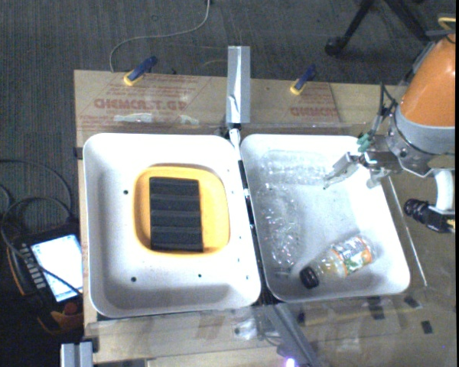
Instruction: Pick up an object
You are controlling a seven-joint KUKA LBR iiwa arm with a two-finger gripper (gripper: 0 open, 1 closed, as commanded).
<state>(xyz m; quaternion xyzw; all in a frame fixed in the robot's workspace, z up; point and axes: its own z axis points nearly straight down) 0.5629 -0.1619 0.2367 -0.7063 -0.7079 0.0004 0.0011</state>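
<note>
Arm (432,90) comes in from the right, orange band up top, and hangs over the right bin (390,228) at its upper right edge. Claw (356,168) has its two thin fingers spread, one pointing down-left toward the bin's middle, the other shorter beside it; nothing between them. Bottle (340,259) lies on its side in the right bin's lower part, black cap toward the lower left, orange-and-green label visible, well apart from the claw. A crumpled clear plastic sheet or bag (283,205) sprawls across the left half of the same bin; can't tell exactly what it is. Left bin (99,205) holds a yellow tray with a black ribbed block (176,212) on it, sitting roughly centred. Both bins sit side by side on the bench (138,102), with two blue-and-yellow clamps (140,69) at its far edge.
</note>
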